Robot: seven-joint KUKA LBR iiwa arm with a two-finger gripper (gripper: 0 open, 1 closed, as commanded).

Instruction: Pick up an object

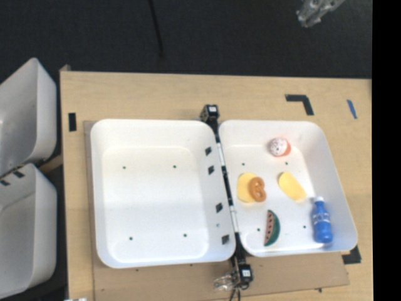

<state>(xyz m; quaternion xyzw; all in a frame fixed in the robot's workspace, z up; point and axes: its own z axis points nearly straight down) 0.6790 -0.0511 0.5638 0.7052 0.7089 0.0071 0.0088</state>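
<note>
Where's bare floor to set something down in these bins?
The left bin shows bare floor wall to wall. The right bin is crowded: ball, pretzel, lemon, watermelon slice, blue bottle. Its upper-left corner is bare.

pincer [321, 4] | blurred, cut by top edge | fingers unreadable

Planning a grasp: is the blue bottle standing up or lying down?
Lying down. The blue bottle rests on its side along the right bin's floor, white cap pointing toward the far edge.
</note>
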